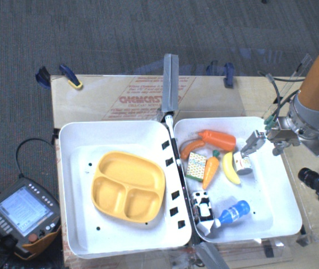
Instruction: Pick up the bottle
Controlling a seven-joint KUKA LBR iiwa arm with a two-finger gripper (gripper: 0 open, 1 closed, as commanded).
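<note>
Bottle [233, 213]: blue with a white cap, lying on its side in the right bin [282, 206], well below the gripper and a bit to its left
Gripper [253, 143]: up over the right bin, fingers apart, holding nothing
Just under the gripper: a small white cup [241, 163] and a banana [230, 168]
Left of the gripper: an orange carrot [209, 172]
Far left: a yellow tray [129, 187] in the left bin [72, 150]

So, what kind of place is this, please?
Probably a robot lab: a grey arm reaches over two white bins of toy food, with a teach pendant on the carpeted floor.
</note>
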